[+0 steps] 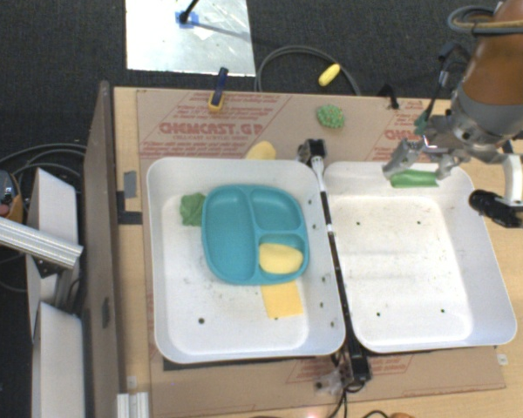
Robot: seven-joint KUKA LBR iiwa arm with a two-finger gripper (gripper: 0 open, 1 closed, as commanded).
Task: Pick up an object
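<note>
My gripper point(421, 169) hangs over the far left corner of the right bin point(471, 320). A flat green pod-like piece point(414, 179) sits right at its fingertips, between the two grey fingers point(399, 158), and they look shut on it. In the left bin point(170, 320) lies a teal divided plate point(240, 233) with a yellow rounded piece point(281, 258) in one compartment. A yellow slab point(283, 301) lies just in front of the plate, and a green leafy piece point(192, 209) rests at the plate's left edge.
Behind the bins, on the cardboard, lie a green knobbly piece point(330, 116), a pale yellow piece point(261, 151) at the left bin's far rim, and a blue and yellow tool point(218, 94). A yellow item point(329, 75) rests on the dark floor beyond.
</note>
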